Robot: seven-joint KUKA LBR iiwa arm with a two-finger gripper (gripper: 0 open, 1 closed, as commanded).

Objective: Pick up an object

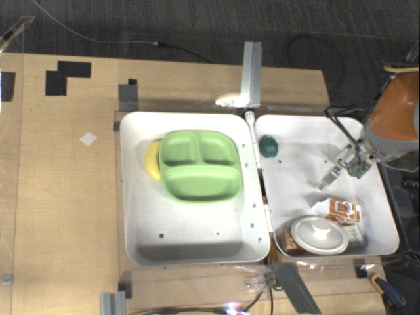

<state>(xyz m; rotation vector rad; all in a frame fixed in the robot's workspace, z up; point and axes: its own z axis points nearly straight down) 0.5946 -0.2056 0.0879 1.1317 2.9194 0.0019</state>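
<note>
Gripper at right of frame, over the right bin, tilted down and to the left from the grey wrist and orange band of the arm. Fingers slightly parted, nothing between them, tips just above the bare white floor of the bin. Black cables looped along the wrist, above and left of it.

Just below and right of the gripper, near but apart: small orange-and-white packet, lying flat. Touching the packet's lower left edge: round white lid or bowl with a knob at its centre, seated on something brown at the bin's lower edge; what the brown thing is, cannot tell. Toward the upper left corner of the same bin, well apart from the gripper: small dark teal lump, close to the divider between the bins.

Left of the divider, in the left bin: green compartment tray, three sections, resting in the upper half. Tucked under the tray's left edge: yellow object, mostly hidden, banana-like in colour.

Beneath both bins: pale wooden bench, black tape marks at upper left of frame, metal post upright behind the divider.
</note>
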